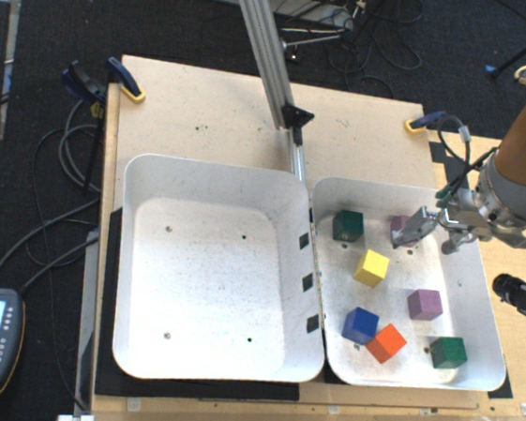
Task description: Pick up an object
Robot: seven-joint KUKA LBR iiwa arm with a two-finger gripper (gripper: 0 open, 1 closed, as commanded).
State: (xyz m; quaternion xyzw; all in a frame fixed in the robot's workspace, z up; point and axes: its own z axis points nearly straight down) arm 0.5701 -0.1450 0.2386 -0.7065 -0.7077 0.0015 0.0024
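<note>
Just beside gripper (418,230), partly hidden purple cube (398,226), right bin (486,325)

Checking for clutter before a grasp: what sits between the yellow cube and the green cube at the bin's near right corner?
In the camera view, a purple cube lies between the yellow cube and that green cube.

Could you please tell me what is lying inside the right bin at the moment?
The right bin holds two green cubes, a yellow cube, a blue cube, an orange cube and a purple cube. The gripper partly covers another purple piece.
</note>
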